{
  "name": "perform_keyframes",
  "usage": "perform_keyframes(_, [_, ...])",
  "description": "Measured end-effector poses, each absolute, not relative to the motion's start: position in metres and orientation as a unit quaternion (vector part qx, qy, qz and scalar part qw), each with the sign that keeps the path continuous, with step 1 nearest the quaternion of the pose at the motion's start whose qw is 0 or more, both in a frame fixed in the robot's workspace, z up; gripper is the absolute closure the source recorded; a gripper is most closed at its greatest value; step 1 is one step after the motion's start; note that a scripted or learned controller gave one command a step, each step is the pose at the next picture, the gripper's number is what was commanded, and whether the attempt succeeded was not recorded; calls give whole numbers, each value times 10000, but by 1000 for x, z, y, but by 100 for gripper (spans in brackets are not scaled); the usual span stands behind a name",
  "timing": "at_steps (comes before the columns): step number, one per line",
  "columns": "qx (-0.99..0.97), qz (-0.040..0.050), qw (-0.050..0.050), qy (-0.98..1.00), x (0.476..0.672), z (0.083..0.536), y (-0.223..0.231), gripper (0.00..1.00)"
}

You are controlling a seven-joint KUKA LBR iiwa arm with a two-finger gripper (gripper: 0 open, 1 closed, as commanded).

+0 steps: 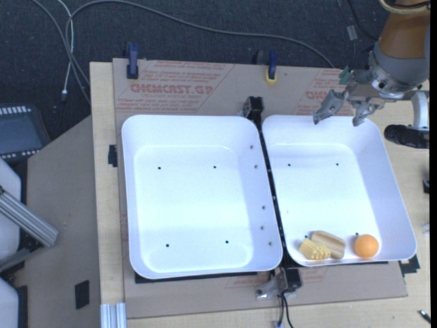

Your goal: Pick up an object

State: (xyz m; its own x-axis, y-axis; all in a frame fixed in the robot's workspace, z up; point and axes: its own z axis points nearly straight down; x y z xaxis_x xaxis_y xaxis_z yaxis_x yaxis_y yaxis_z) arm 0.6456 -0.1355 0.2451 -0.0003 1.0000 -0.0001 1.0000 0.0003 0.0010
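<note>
Over the far rim of the right-hand shallow white plastic bin (389, 176) I see my two-finger metal gripper (339, 115), hanging from the grey arm with its orange band (403, 29) that comes in at the upper right. Its two fingers are spread wide apart with nothing between them, one tip towards the bin's back edge on the left, the other further right. At the near end of that same bin lie three things, well apart from the gripper: a small round orange ball (367, 245) near the right corner, a tan oblong bread-like piece (329, 239) to its left, and a yellow ridged corn-like piece (315, 251) touching the front of that tan piece. Beside it, the left-hand shallow white plastic bin (198, 132) sits on the same brown cardboard sheet (177, 84).
</note>
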Motion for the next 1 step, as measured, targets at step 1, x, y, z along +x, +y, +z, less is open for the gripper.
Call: perform_keyframes(1, [7068,9,10,7074,646,256,-135,100])
